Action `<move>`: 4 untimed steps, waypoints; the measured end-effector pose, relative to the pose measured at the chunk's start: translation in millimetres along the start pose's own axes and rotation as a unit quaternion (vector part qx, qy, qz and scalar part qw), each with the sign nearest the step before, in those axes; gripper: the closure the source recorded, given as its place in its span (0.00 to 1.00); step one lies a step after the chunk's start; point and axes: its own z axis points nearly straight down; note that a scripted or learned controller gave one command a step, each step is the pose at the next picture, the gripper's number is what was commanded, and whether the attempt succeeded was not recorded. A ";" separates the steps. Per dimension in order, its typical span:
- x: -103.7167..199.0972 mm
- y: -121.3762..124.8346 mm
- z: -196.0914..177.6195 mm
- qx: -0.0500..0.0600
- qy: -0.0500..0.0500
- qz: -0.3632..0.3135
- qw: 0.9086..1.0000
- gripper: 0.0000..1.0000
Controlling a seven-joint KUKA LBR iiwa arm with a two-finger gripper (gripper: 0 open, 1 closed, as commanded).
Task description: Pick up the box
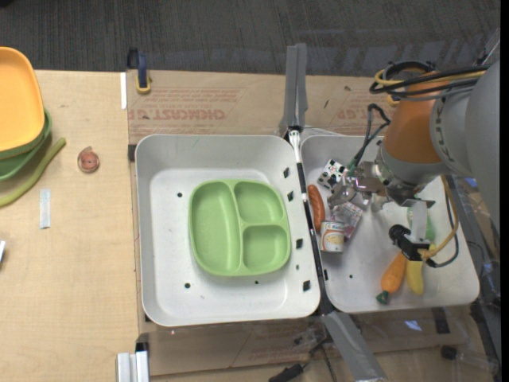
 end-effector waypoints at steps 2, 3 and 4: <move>-5.4 -53.2 0.3 0.001 0.000 -0.098 0.995 1.00; -14.3 -51.3 -2.3 -0.004 -0.006 -0.094 0.996 0.00; -28.1 -109.7 0.1 0.000 0.000 -0.095 0.995 0.00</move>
